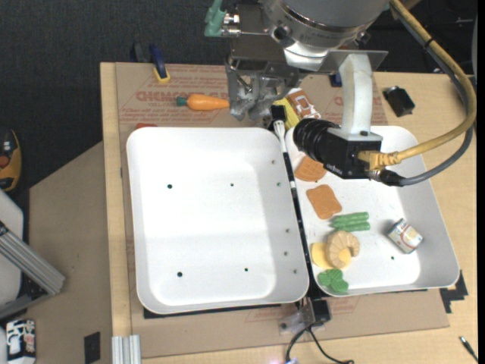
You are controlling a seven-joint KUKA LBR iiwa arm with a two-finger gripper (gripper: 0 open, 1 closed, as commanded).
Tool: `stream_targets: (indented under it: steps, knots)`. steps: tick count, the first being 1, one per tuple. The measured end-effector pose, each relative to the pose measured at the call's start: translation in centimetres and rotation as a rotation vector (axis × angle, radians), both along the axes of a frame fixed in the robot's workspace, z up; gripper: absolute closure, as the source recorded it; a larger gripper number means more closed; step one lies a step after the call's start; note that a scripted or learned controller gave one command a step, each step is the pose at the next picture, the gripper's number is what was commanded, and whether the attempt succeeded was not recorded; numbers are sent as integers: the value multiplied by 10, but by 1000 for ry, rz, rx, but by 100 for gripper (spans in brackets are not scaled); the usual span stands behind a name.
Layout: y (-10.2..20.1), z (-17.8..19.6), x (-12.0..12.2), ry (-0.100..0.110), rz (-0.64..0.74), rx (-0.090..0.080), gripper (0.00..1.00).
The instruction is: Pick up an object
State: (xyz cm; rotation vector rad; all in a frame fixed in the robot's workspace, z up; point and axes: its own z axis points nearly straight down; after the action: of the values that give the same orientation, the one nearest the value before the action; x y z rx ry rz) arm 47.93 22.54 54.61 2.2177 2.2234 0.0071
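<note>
In the right bin (436, 226) we see the loose objects: an orange-brown flat piece (310, 169), a second toast-like slab (323, 201) nearer us, a green bean pod (349, 221), a croissant (343, 246) lying on a yellow piece, a green leaf (332, 280) at the near rim, and a small can (405, 236) to the right. The gripper (254, 101) hangs past the bins' far edge; whether it is released or clenched we cannot tell. A toy carrot (203, 102) lies left of it on the cardboard (114, 112), beyond the left bin (151, 279).
</note>
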Motion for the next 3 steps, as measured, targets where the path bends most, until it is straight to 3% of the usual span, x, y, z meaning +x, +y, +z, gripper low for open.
stream_targets:
  steps: [1, 2, 3]
  knots:
    - [0, 0, 0, 1, 0, -1, 0]
    - [1, 10, 0, -3, 1, 1, 100]
    - [1, 10, 0, -2, 1, 1, 0]
